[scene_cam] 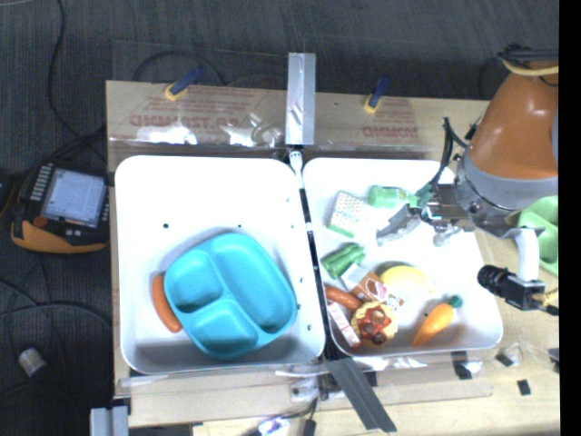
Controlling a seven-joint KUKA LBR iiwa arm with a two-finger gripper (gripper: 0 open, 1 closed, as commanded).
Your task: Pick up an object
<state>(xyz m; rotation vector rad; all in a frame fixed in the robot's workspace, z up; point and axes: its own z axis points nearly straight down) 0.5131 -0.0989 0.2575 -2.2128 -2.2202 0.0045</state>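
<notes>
My gripper [412,235] hovers over the upper middle of the right bin [472,271], fingers spread open with nothing between them. Just up and left of it lies a green toy [385,194], and beside that a white gridded piece [348,212]. Below the gripper sit a yellow fruit [403,275], an orange carrot [434,321], a round pizza-like toy [373,322], a red sausage [339,296] and a green leafy piece [342,259].
The left bin [145,189] holds a blue divided plate [231,293] and an orange sausage [163,303] against the plate's left side. A raised divider [307,234] separates the bins. A green object [547,230] lies outside the right bin.
</notes>
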